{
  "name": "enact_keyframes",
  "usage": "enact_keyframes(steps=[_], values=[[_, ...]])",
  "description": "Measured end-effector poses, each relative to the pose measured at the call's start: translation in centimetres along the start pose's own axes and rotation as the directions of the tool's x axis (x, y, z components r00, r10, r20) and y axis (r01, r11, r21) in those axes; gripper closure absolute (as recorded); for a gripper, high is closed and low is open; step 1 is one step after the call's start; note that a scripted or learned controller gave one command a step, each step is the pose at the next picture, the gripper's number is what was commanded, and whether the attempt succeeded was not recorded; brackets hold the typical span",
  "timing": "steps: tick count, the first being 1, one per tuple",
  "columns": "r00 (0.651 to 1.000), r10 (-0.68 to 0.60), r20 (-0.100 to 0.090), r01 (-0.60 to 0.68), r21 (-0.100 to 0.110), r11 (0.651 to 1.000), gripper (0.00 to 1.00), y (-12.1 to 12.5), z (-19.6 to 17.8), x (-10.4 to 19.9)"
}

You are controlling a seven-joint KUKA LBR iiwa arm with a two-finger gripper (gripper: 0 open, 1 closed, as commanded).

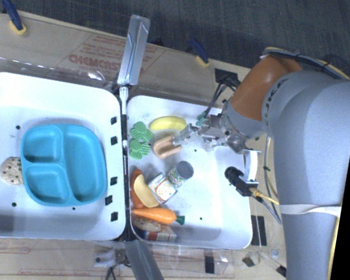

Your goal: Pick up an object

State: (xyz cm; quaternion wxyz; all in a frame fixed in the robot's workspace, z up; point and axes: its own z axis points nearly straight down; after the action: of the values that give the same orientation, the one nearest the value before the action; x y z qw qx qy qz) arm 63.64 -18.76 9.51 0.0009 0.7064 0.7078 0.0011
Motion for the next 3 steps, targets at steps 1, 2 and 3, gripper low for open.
enact_keyframes(steps=[1, 2, 3], values=[[1.0, -0.006, 0.0, 0.006, 0.001, 1.0, 0.0, 1.7, 0.2, 2.6], [0.996, -0.09, 0.003, 0.09, -0.005, 0.996, 0.0, 2.3, -8.6, 1.0], [1.0, 0.015, 0.0, -0.015, -0.002, 1.0, 0.0, -2.5, 0.0, 5.2]])
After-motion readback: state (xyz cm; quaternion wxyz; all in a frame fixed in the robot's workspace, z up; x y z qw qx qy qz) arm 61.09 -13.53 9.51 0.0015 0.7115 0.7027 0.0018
